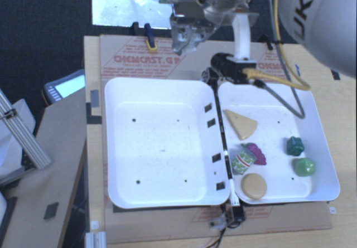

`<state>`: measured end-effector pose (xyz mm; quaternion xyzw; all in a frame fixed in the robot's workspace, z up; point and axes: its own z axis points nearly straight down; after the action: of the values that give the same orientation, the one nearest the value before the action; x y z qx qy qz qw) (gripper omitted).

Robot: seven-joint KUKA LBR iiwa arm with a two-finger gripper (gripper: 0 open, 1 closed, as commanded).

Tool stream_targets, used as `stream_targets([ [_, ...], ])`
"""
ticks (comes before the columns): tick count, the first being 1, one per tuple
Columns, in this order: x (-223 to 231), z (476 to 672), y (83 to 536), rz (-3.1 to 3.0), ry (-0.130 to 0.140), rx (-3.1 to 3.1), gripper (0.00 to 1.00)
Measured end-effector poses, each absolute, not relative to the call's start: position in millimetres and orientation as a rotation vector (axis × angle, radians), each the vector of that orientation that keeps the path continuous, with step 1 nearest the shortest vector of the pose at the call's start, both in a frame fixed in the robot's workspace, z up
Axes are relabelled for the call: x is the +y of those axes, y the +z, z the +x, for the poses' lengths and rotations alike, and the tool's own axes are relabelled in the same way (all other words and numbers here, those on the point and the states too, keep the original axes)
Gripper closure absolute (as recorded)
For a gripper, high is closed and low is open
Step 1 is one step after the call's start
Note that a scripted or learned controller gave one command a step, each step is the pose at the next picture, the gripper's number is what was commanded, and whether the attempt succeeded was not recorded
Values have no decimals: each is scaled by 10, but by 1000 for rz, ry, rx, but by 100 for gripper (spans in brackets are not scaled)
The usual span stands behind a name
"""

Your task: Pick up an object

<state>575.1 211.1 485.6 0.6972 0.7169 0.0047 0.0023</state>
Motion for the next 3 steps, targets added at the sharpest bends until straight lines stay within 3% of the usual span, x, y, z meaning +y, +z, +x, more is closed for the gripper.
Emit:
stream_targets([
  [2,2114,5757,5082,2174,22,2258,100],
  [3,2253,5117,5371,2213,6,2231,100],
])
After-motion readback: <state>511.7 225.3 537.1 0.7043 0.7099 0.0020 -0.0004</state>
